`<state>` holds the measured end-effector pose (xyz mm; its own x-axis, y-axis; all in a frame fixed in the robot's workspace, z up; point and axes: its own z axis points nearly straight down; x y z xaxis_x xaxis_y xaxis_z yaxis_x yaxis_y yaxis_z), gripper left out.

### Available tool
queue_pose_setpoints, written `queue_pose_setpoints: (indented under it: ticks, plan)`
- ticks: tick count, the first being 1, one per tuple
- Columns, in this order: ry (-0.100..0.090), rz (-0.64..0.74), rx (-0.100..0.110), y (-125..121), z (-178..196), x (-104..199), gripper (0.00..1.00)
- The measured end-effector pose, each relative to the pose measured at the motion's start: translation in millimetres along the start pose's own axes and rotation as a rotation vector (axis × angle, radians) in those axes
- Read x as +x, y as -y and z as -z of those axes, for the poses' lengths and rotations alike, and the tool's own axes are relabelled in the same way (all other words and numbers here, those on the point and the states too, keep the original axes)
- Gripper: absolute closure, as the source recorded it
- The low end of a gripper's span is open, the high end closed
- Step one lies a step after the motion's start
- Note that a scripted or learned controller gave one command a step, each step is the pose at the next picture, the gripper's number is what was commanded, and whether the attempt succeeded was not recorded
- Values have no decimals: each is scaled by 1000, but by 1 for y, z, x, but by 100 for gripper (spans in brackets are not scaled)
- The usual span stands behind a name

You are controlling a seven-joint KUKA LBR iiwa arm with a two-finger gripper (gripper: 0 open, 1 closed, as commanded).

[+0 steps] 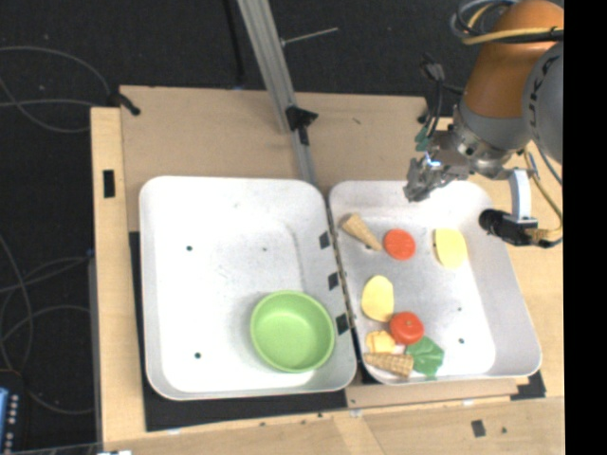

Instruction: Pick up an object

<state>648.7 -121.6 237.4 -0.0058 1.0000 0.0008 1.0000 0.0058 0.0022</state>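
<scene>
My jaws [418,190]: over the far edge of the right bin [493,282], nothing visibly between them; whether they are parted or closed I cannot tell at this angle.

Right bin, contents:
- Cone-shaped tan piece [359,231], far left, near the divider.
- Red-orange round piece [399,245], just right of the cone.
- Pale yellow piece [450,247], further right, apart from the red-orange one.
- Yellow lemon-like piece [377,297], middle left.
- Red tomato-like piece [407,326], just near-right of the lemon-like piece.
- Green leafy piece [428,356], near edge, touching the tomato-like piece.
- Waffle-patterned tan piece [390,363], near left corner.

Left bin [190,235], contents:
- Green bowl [291,331], upright, near right corner.

Desk [190,131]: bears both bins side by side; a metal post [270,55] rises at its far side.
</scene>
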Motion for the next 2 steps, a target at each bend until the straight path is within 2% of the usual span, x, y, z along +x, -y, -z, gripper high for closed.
queue_pose_setpoints:
  ticks: [1, 2]
  plan:
    - [-1, 2, 2, 6, 5, 52, 100]
    - [0, 0, 3, 24, 2, 92, 100]
